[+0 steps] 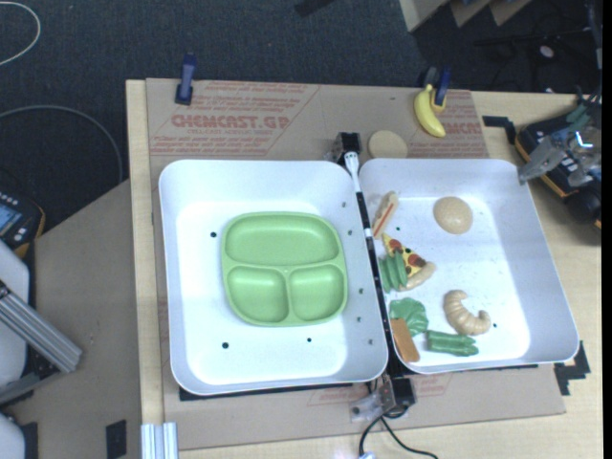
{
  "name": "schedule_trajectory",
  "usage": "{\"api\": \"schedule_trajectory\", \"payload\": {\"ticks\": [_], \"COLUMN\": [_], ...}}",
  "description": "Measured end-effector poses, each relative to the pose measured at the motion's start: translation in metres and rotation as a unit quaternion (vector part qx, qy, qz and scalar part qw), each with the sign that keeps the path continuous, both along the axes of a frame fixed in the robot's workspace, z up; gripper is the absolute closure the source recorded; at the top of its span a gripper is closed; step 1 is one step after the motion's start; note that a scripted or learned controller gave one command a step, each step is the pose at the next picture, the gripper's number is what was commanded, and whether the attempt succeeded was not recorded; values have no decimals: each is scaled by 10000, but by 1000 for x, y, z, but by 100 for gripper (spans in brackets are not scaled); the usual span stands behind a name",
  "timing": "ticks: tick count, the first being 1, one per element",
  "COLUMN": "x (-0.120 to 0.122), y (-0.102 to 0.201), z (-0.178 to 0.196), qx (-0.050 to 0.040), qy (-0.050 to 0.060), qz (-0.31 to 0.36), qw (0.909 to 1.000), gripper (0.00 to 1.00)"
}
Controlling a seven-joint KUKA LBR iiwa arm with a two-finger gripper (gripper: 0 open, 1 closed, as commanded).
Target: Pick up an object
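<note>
The right bin (516, 256) holds several toy foods. A tan bread roll (453, 214) lies near its back. A hot dog (384, 214) and a pizza slice (415, 266) lie along its left wall. A croissant (466, 314) sits toward the front, with a green leafy piece (409, 310), an orange strip (403, 338) and a green pod (449, 342) next to it. My gripper (547, 157) hangs at the far right, just outside the right bin's back right corner and well clear of the foods. Nothing shows in it.
The left bin (191, 218) holds a green divided plate (284, 266). On the bench behind the right bin lie a yellow banana (430, 113) and a round beige disc (387, 144). Blue clamps (185, 77) grip the bench's back edge.
</note>
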State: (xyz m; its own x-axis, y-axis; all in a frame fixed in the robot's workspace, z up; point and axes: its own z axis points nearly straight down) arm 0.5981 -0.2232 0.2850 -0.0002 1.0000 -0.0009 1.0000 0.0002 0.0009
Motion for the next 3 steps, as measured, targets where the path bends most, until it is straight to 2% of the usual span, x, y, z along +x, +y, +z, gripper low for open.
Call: {"api": "schedule_trajectory", "payload": {"ticks": [1,2,3], "x": [-104,-119,-118], "y": [113,150,149], "z": [12,260,261], "qx": [28,-6,-6], "qy": [47,-105,-26], "qz": [17,19,3], "qw": [10000,9999,10000], "gripper": [0,0,100]}}
